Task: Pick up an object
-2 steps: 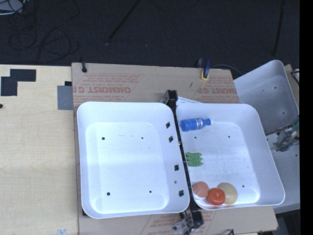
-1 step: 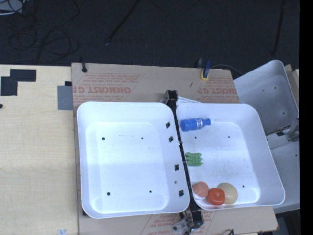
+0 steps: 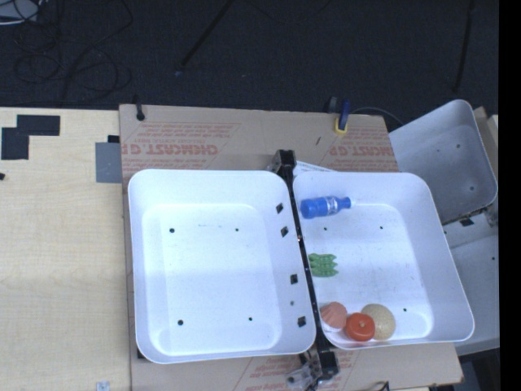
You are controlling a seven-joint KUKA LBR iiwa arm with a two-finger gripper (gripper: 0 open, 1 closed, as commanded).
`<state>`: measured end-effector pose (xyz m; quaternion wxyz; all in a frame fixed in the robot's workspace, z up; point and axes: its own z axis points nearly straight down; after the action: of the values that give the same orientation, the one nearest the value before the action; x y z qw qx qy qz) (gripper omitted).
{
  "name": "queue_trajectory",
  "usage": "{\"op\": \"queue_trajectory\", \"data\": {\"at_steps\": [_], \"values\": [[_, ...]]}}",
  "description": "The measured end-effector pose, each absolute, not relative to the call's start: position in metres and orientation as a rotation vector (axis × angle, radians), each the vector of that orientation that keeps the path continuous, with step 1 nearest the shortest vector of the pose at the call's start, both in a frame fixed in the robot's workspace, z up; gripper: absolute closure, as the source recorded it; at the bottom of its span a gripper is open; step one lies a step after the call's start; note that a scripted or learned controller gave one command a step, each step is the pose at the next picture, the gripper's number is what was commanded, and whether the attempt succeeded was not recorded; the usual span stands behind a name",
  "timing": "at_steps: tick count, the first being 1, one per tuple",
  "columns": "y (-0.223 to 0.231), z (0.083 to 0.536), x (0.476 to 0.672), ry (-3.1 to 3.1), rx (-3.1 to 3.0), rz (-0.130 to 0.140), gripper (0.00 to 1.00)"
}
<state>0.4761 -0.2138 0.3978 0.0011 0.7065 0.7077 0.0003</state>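
Two shallow white bins lie side by side on the table, the left bin (image 3: 155,218) touching the right bin (image 3: 435,235). In the right bin, a blue plastic bottle (image 3: 325,207) lies on its side near the far wall. A small green ridged piece (image 3: 322,265) sits beside the shared edge. A pale pink round piece (image 3: 332,314), a red round piece (image 3: 360,327) and a tan ball (image 3: 381,320) cluster touching at the near wall.

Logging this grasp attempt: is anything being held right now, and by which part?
Nothing is seen held. The blue bottle, green item and the three round items, including the red one, all lie loose in the right bin.
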Motion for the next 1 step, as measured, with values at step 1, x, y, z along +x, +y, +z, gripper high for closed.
{"op": "queue_trajectory", "data": {"at_steps": [1], "values": [[-0.2121,0.2706,0.4742,2.230,2.232,-0.010,1.00]]}}
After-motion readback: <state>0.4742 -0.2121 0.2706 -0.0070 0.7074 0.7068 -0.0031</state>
